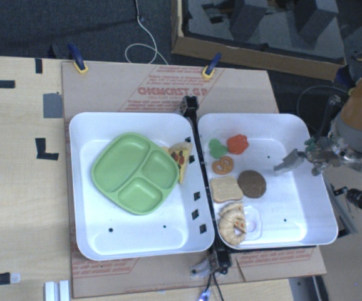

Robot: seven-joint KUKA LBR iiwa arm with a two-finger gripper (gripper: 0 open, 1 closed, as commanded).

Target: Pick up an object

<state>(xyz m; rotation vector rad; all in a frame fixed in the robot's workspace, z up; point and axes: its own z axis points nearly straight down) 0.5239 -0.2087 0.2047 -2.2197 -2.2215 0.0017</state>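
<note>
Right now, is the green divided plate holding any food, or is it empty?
Empty. The green divided plate lies flat in the left bin, its three compartments bare; a pizza slice sits beside its right rim.

Even, diffuse overhead light here — the two white bins (137,121) read bright, almost washed out, with just soft, faint shadows under their rims. The picture is a bit soft and grainy throughout, and the dark floor (56,14) beyond the bench (18,187) sinks into dimness — a pale reflection glints off the framed panel (262,14) up top.
</note>
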